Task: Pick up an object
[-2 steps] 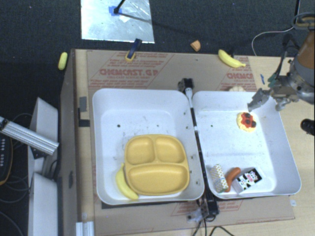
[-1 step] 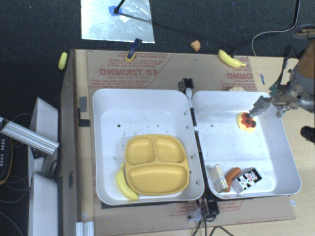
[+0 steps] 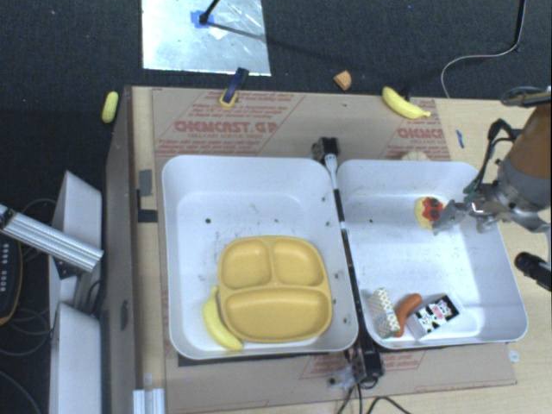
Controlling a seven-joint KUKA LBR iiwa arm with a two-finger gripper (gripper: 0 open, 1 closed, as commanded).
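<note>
Gripper (image 3: pixel 450 215) is hanging over the right bin (image 3: pixel 492 274), partly covering a small yellow-red object (image 3: pixel 425 210); finger state is unreadable. Yellow divided tray (image 3: pixel 274 287) is sitting in the neighbouring bin.

Even light, soft focus, foil sheet (image 3: pixel 205 22) glare.

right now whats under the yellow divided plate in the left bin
A banana pokes out from under the yellow divided plate at its lower left edge, on the left bin floor. Whatever else lies beneath the plate is covered.
</note>
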